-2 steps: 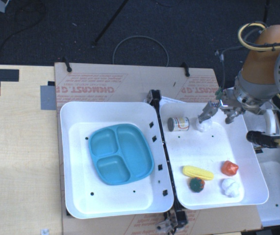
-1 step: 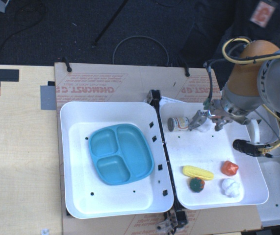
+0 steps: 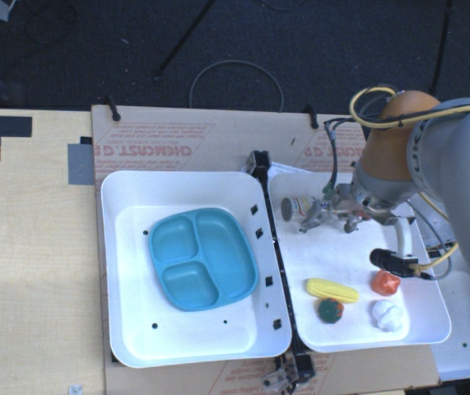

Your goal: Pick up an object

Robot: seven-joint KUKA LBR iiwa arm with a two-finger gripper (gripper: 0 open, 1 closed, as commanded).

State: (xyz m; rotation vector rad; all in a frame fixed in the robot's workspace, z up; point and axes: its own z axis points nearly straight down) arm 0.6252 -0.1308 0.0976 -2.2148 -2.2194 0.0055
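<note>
The gripper (image 3: 313, 217), a small metal assembly, hangs low in the upper part of the right bin (image 3: 432, 327), pointing left; it is too small and blurred to tell how the fingers stand, and nothing can be seen between them. Just left of it lies a small grey cylinder (image 3: 288, 209), close to the tip. The grey arm (image 3: 449, 163) enters from the right, its orange band (image 3: 399, 138) rounded and glossy, with yellow and black cables looping round the wrist. Lower in the same bin sit the objects to pick: a yellow corn cob (image 3: 332, 290), a round dark green and red ball (image 3: 329, 310) touching its underside, a red piece (image 3: 386, 283) partly covered by a black part of the rig, and a white lumpy piece (image 3: 388, 315) below it. The left bin (image 3: 119, 319), smooth white plastic, holds a light blue plate (image 3: 203, 258) with three compartments. Both bins rest on cardboard (image 3: 218, 142) printed in red; the writing is upside down and appears to read "CHEMCRZT CO", though it is faint. The bench (image 3: 29, 262) is pale wood with dark squares.
</note>
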